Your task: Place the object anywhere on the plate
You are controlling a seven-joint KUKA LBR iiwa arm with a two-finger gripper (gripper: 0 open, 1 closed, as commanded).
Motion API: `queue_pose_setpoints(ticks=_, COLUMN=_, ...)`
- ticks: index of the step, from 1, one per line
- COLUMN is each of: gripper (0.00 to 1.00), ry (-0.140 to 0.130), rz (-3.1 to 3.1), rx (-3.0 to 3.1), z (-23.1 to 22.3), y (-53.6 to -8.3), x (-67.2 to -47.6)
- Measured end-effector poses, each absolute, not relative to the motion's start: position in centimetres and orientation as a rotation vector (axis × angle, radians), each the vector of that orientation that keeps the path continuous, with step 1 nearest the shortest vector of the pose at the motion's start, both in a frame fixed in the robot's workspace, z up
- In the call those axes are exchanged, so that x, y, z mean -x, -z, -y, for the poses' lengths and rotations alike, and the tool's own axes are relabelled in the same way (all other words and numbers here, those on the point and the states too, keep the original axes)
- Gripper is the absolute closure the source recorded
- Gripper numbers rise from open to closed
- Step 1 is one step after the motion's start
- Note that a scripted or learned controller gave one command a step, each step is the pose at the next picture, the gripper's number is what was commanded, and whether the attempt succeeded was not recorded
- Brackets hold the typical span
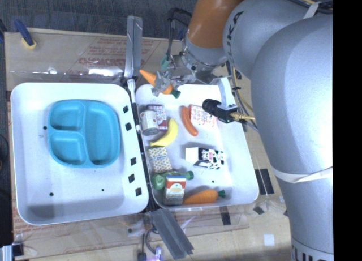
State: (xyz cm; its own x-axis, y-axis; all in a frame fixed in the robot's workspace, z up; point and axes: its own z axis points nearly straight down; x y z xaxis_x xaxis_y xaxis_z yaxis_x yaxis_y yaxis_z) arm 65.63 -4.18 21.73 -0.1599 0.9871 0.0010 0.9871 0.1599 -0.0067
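A blue divided plate [85, 132] lies in the left white bin [28, 197]. My gripper [163, 80] hangs over the far left corner of the right bin [240, 180], by the wall between the bins. An orange carrot [148, 76] with a green end sits between its fingers; the orange tip sticks out to the left, and the green end shows at the lower right. The gripper looks shut on this carrot. The plate lies to the left of the gripper and nearer the camera.
The right bin holds a can [150, 122], a banana [167, 133], a red sausage [189, 120], a snack packet [202, 116], a black-and-white carton [205, 157], a waffle [159, 159], a juice box [175, 188] and a second carrot [201, 196]. The arm covers the right side.
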Motion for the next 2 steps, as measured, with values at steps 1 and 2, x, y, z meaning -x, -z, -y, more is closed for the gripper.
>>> queue_pose_setpoints(ticks=1, gripper=1.0, ry=-0.01, rz=2.457, rx=1.947, z=-3.1, y=-18.8, x=-60.66)
queue_pose_setpoints(ticks=2, gripper=0.0, ry=-0.01, rz=2.456, rx=1.949, z=-3.06, y=-18.82, x=-60.68)
